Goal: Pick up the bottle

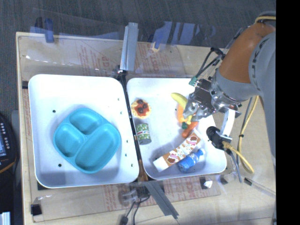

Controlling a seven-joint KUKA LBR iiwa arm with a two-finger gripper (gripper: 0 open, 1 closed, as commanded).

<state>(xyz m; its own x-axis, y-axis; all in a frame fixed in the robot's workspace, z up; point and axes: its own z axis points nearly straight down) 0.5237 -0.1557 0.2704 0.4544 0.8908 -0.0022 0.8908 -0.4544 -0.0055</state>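
We look down on the desk (pixel 70 55) with its two white bins side by side; the left bin (pixel 42 93) carries a blue divided plate (pixel 87 138) with three compartments, lying near its middle; the right bin (pixel 159 90) carries everything else. The bottle (pixel 191 160) — a small blue one, crumpled-looking — lies on its side near the front edge of the right bin, just beside a long flat carton (pixel 177 153) with a white end that lies slantwise and seems to touch it; a small green can (pixel 143 132) stands near the bin's left wall, and above it sits a round orange-and-red item (pixel 140 108) which we cannot name with confidence. A yellow banana (pixel 178 98) curves in the upper middle of the bin, and close under it lie orange and green pieces (pixel 186 123), perhaps toy vegetables — they are partly hidden by the arm. The arm (pixel 243 64), grey with its orange band, comes in from the right and hangs over the right bin; its claw (pixel 193 112) sits low over the orange pieces, just right of the banana and well above the bottle in the view; we cannot tell how far apart its tips stand, nor whether anything is caught in it; the bottle lies apart from it, untouched.
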